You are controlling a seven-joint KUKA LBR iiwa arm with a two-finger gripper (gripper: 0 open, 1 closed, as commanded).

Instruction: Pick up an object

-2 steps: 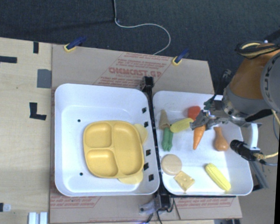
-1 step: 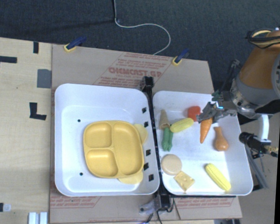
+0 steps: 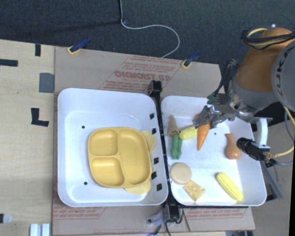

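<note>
At the lower right of the frame, a corn cob (image 3: 229, 186) lies in the right bin (image 3: 252, 200). Above it, the gripper (image 3: 205, 122) clamps the top of an orange carrot (image 3: 202, 136), which hangs down toward the bin floor.

The end effector (image 3: 208, 119) grips a carrot (image 3: 202, 136) above the right bin (image 3: 252, 198) (yellow tray (image 3: 119, 156) lies left).

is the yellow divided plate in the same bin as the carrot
No, the yellow plate lies in the left bin, while the carrot is in the right bin.
</note>
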